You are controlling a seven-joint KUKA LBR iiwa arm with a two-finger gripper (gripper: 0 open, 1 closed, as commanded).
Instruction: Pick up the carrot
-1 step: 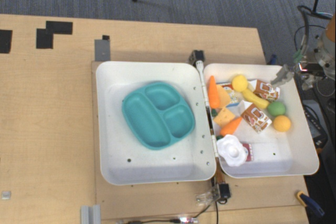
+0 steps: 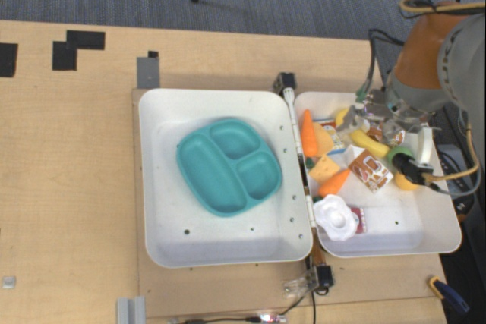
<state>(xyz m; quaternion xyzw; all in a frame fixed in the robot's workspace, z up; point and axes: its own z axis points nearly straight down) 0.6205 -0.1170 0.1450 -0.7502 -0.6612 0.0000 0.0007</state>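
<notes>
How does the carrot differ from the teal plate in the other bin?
The carrot is orange, slim and tapered; the teal plate is broad, rounded and split into three compartments. The carrot lies among crowded items in the right bin; the teal plate sits alone in the left bin. Both rest in white bins.

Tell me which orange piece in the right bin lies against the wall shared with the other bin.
The long carrot, lying lengthwise along that wall; the shorter orange wedge sits farther in.

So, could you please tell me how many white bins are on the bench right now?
2. The left bin holds a teal divided plate; the right bin, touching it along the middle, holds the carrot and other toy food, with the gripper over its far side.
</notes>
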